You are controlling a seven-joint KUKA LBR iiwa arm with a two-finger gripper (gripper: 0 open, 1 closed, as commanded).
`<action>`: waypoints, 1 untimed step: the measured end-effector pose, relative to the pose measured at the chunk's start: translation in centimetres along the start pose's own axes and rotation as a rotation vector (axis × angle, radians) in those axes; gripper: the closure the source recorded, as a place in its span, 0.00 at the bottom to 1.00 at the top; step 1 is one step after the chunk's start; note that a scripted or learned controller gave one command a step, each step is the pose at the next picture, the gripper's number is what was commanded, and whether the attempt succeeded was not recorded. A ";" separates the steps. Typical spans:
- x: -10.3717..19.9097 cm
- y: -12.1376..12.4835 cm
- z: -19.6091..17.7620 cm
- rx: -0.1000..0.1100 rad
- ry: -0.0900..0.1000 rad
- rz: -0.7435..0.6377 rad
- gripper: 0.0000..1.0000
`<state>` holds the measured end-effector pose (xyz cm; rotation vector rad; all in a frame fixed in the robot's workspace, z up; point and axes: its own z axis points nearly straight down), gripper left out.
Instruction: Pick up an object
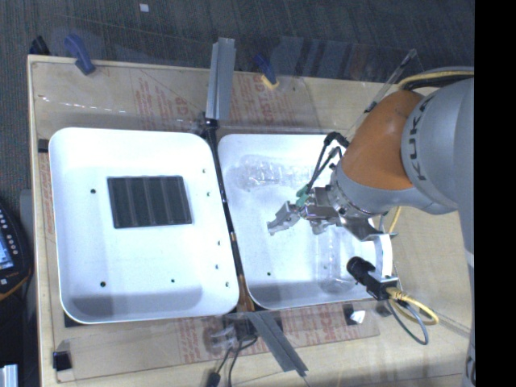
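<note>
One camera sat high above the bench (56, 87) and looked down at a slant, far enough to see both bins (72, 147) whole.

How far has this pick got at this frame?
Done: the arm has reached in over the right bin. In hand: the gripper hangs above the bin floor, beside a clear plastic bottle and another clear item, with nothing visible between its fingers. Left: closing on an object and lifting it.

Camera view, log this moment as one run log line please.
arm: over right bin | gripper: above bin floor, nothing visibly held | clear plastic object: lying in right bin, far side | left bin: dark grate
</note>
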<state>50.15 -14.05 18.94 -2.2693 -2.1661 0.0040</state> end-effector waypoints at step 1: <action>-5.0 2.4 -3.2 -0.004 -0.001 0.252 0.00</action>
